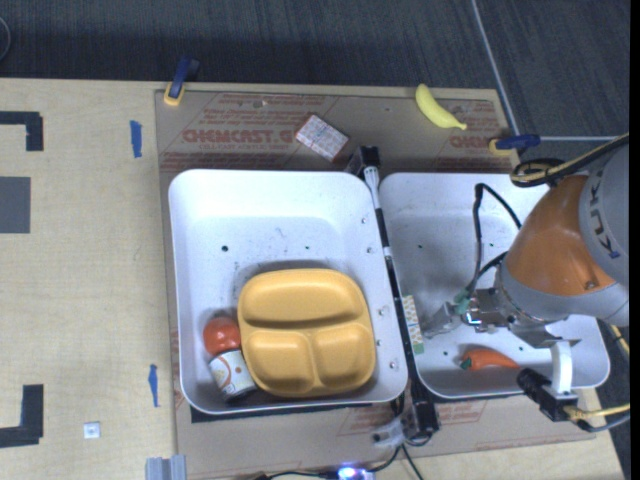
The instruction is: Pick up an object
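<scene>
Gripper [452, 318], its state unclear, hangs just above the carrot [490, 359], which lies lengthwise left-right, green end left.

Arm [580, 253] cut off at right edge, red object [221, 335] and small can [231, 371] partly hidden under yellow tray [305, 330], gripper fingers indistinct, carrot [490, 359] partly covered.

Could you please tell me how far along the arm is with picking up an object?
Done: the grey-and-orange arm has reached into the right white bin. In hand: its tool is low over the bin floor, just above the orange carrot-shaped toy, which lies on the bin floor. Left: grasping and lifting. The yellow compartment tray sits in the left bin.
</scene>
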Motion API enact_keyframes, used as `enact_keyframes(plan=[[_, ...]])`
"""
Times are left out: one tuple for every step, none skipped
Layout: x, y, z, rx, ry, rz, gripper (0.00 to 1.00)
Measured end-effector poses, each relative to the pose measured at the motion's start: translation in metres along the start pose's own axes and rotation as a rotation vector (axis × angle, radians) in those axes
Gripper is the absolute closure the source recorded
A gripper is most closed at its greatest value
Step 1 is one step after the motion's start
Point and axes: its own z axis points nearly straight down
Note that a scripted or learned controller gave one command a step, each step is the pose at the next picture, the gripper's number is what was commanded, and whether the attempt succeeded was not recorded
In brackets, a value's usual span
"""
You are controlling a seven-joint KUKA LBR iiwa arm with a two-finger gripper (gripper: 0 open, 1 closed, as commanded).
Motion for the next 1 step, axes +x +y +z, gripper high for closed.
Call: enact_keyframes(plan=[[0.0032,0.0001,0.0002,0.0,-0.001,0.001,0.0]])
